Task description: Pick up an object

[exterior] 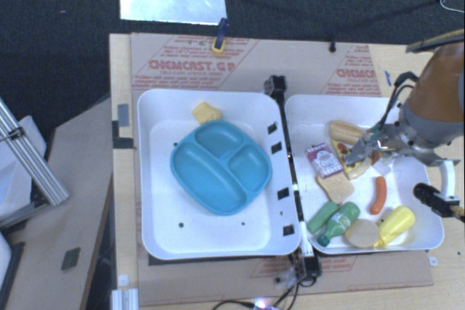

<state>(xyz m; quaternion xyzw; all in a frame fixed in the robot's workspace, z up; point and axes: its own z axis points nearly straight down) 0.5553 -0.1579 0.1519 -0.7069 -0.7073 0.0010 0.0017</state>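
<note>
My gripper point(361, 149) hangs low over the right bin point(429, 178), reaching in from the right. It sits right at a pizza slice point(353, 169) and beside a hot dog bun point(344, 131). Just left of it lies a small pink packet point(325, 160), with a slice of toast point(336, 187) below. An orange sausage point(378, 195), a yellow fruit point(394, 224), a round bun point(361, 233), a green bottle point(340, 221) and a green cucumber point(320, 216) lie along the bin's front.
The left bin point(156, 156) holds a blue divided plate point(220, 166) and a small yellow piece point(207, 112) behind it. A black divider with clips point(285, 156) runs between the bins. A black bracket of the arm point(434, 198) overhangs the right bin's right edge.
</note>
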